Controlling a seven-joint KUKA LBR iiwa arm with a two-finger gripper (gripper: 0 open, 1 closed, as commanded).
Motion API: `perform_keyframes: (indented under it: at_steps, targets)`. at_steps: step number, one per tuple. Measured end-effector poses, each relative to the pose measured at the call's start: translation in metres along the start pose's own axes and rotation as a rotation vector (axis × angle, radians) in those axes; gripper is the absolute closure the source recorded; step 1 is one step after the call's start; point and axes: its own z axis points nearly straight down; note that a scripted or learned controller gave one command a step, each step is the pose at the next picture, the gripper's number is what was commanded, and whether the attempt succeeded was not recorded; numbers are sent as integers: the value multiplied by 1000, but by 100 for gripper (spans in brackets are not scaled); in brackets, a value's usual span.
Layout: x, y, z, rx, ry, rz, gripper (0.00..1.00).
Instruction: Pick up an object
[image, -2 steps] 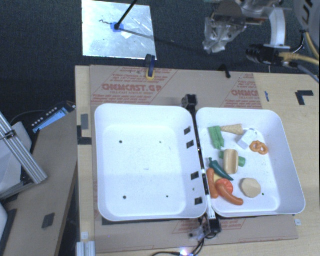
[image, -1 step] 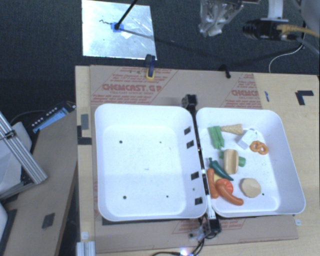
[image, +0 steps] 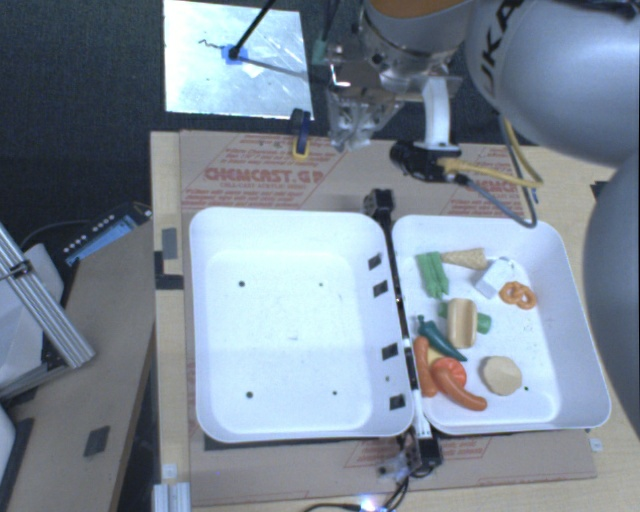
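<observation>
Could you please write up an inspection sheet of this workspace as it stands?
Surface: two white bins; left bin bare, right bin loaded.
Job's things: green pieces, cone, pretzel, tan roll, round bun, orange-red pieces, all in the right bin.
Clutter: nothing seen.
Pincer: pincer high behind the bins, beyond their far edge.
Cables: yellow cable behind the right bin.
Surroundings: cardboard sheet under the bins.
</observation>
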Motion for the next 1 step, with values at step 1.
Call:
perform_keyframes:
  at_steps: [1]
  targets:
    - [23,7,-137,-28,5,1,100]
